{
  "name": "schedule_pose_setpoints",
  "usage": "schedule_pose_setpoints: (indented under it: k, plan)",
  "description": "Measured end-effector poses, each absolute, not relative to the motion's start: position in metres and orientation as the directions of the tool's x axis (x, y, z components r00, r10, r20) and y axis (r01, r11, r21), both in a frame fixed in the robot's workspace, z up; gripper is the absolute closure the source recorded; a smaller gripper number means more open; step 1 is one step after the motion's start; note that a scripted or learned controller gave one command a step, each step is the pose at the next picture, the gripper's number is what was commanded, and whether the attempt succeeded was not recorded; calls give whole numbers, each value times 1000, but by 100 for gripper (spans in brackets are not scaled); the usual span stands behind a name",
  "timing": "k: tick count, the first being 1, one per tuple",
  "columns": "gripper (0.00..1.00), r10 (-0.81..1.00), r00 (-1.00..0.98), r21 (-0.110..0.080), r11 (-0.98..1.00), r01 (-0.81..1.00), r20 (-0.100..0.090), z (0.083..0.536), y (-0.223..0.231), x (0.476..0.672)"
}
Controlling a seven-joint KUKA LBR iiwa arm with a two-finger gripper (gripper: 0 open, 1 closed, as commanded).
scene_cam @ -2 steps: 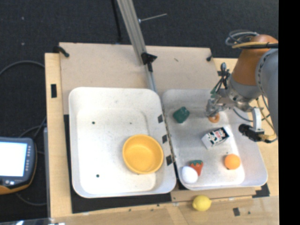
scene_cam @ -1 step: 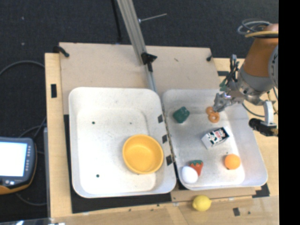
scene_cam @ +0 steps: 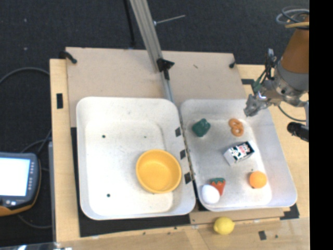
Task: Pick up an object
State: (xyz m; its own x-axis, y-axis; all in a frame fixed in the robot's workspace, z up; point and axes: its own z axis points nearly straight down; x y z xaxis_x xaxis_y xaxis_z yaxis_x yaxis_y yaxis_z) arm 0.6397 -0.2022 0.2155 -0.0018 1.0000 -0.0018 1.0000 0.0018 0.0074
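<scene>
Gripper (scene_cam: 253,108) is hanging over the far right corner of the right bin (scene_cam: 276,139), below the arm's orange band (scene_cam: 296,51); from this slanted view I cannot tell how it is set, and nothing is showing in its grasp.

That right bin is holding six things, all lying apart from the gripper. A dark green object (scene_cam: 200,127) is sitting near the bin's far left side. A small orange pretzel-shaped piece (scene_cam: 236,126) is lying closest to the gripper, just in front of it. A black-and-white carton (scene_cam: 239,152) is resting tilted near the bin's middle. An orange ball (scene_cam: 257,179) is sitting toward the near right. At the near left, a white egg-like object (scene_cam: 210,194) is touching a small red and green piece (scene_cam: 219,185).

The left bin (scene_cam: 104,119) is holding a yellow bowl (scene_cam: 158,171), standing upright near its right wall, close to the divide between the bins.

A yellow lemon (scene_cam: 223,225) is lying on the bench (scene_cam: 114,72) just in front of the right bin. A metal post (scene_cam: 148,30) is slanting up from between the bins at the far side, and a handheld screen (scene_cam: 15,181) is showing at the left edge.
</scene>
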Motion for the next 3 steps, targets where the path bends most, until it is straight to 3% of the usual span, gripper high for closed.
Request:
schedule_pose_setpoints:
  k: [1, 3]
  plan:
    - [100, 1000, -4, 9, 4, 1000, -2, 281, -200, 640]
    - [100, 1000, -5, 0, 5, 1000, -1, 266, -100, 639]
